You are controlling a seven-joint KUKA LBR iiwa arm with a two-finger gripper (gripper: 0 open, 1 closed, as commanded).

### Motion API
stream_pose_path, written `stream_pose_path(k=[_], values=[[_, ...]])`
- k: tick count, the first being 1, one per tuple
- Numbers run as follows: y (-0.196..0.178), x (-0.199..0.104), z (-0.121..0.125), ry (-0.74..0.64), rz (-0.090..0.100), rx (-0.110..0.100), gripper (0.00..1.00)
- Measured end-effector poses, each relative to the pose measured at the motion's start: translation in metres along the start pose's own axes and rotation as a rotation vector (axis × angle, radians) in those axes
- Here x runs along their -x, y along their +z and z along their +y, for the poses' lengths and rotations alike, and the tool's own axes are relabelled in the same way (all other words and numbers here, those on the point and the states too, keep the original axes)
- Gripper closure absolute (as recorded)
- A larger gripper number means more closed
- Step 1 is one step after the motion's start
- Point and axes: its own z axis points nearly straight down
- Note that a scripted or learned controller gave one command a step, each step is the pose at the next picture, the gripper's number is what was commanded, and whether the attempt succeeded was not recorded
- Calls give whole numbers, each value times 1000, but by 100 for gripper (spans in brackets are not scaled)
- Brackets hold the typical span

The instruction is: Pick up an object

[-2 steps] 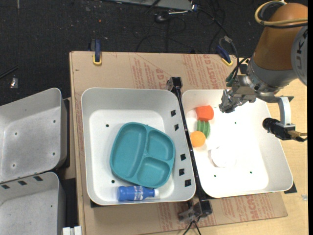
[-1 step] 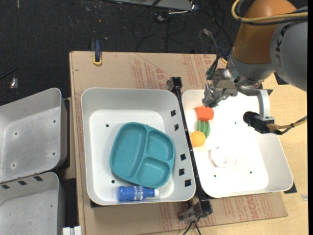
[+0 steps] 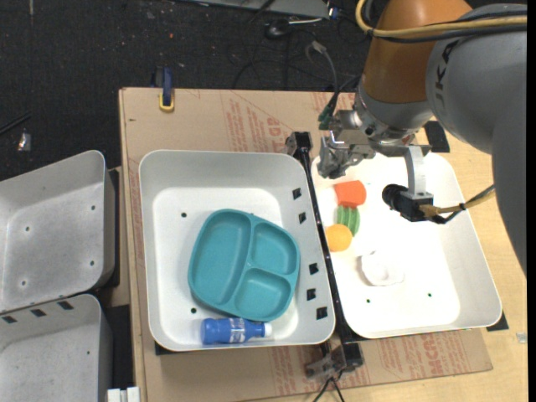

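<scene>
The arm's jaws (image 3: 337, 159) hang over the far left corner of the right bin (image 3: 452, 308), just beyond an orange block (image 3: 351, 193); whether they are open or closed I cannot tell; nearer lie a green piece (image 3: 348, 218), a yellow ball (image 3: 338, 238) and a white lump (image 3: 381, 270); the left bin (image 3: 159, 224) holds a teal divided plate (image 3: 244, 264) and a blue bottle (image 3: 232, 331).

A divided plate (image 3: 244, 265) and bottle (image 3: 234, 331) lay in the bin (image 3: 159, 224) left of the fingers (image 3: 333, 162); four small items (image 3: 351, 193) lay just before them.
</scene>
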Motion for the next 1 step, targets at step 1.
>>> stream_pose_path(k=[1], values=[[8,-61,13,-1,1,-1,100]])
